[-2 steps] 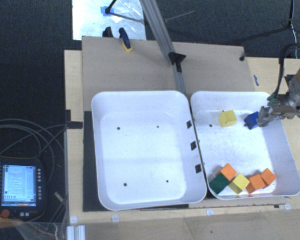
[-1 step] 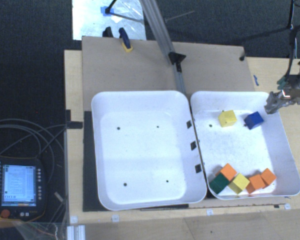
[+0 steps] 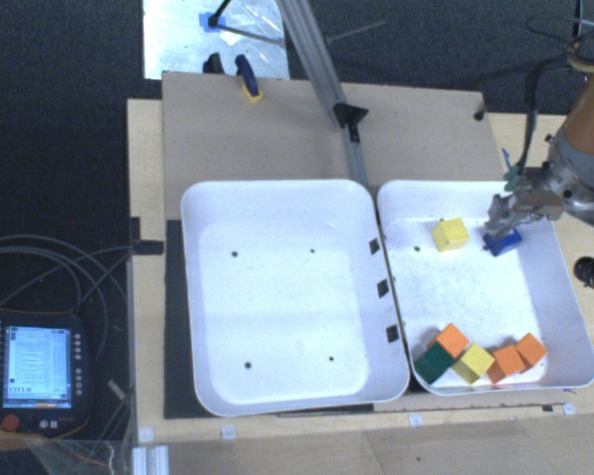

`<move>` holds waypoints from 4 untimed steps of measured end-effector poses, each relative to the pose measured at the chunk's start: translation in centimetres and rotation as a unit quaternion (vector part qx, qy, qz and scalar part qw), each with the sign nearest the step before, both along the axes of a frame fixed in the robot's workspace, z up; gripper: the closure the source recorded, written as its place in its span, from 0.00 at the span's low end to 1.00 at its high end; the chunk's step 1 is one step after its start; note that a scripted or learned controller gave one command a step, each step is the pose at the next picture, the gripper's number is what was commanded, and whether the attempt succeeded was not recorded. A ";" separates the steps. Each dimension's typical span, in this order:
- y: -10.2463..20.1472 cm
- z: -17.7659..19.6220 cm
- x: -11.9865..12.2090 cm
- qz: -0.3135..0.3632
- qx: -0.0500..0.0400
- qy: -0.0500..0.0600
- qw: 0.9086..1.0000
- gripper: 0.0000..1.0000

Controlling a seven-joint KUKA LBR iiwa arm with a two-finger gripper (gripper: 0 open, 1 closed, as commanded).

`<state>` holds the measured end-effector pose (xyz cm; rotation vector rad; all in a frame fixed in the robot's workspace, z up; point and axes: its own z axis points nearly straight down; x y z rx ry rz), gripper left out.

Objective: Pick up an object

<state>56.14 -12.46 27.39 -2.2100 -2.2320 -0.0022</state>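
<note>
The claw hangs low over the blue block, just right of the yellow block, to grab it. I can't tell if it grips, because the view is blurry there.

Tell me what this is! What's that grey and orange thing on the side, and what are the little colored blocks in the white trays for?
You are looking down from a camera fixed above a workbench. The grey and orange thing on the right is a robot arm. At its end is a gripper, a kind of hand with two fingers, and its job is to pick something up.

On the bench sit two shallow white trays. The left tray has only a few small dark dots on its floor. The right tray holds toy blocks: a yellow block near the top, a blue block right under the gripper, and a little pile at the bottom with two orange blocks, a green block and another yellow one.

The gripper is right at the blue block, but I cannot tell whether it has hold of it.

The screen at the bottom left is a control pad.
</note>
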 end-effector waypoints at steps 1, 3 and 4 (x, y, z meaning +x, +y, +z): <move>5.3 0.5 -0.4 0.000 0.000 -0.001 1.000 1.00; 16.3 -1.1 -3.5 0.001 0.001 0.000 1.000 1.00; 20.6 -2.0 -4.2 0.000 0.001 0.000 1.000 1.00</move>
